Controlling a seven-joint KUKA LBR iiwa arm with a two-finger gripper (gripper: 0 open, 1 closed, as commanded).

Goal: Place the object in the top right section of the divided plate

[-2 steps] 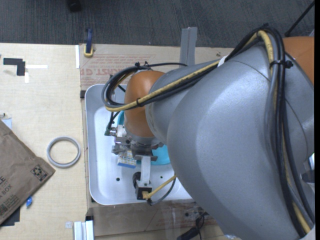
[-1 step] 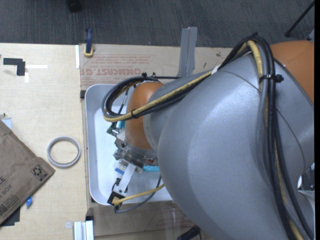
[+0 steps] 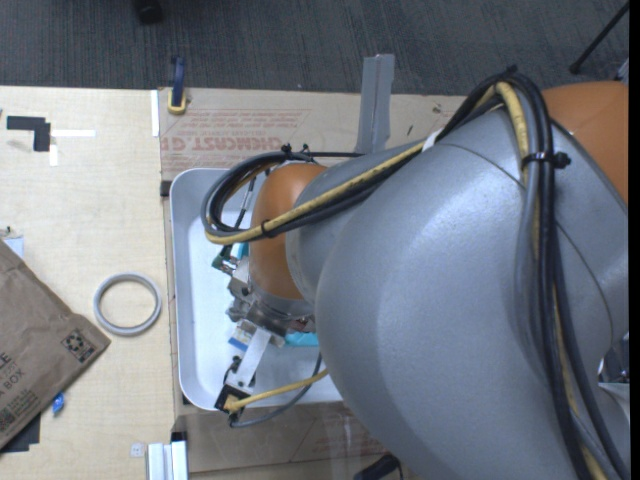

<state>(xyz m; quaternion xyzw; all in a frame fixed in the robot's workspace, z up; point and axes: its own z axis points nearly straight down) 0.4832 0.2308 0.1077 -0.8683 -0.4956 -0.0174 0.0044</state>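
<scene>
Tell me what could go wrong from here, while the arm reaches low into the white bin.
1. The arm covers most of the white bin, so a missed grasp or a wrong placement may pass unseen by this camera.
2. Its wrist works close to the bin's left wall; a move leftward might strike the wall and shift the bin.

Light: bright, even | Shadows: soft beneath large grey metal robot arm (image 3: 450, 298) | Focus: arm slightly blurred | Sheen: shallow white plastic bin (image 3: 192, 268)
</scene>
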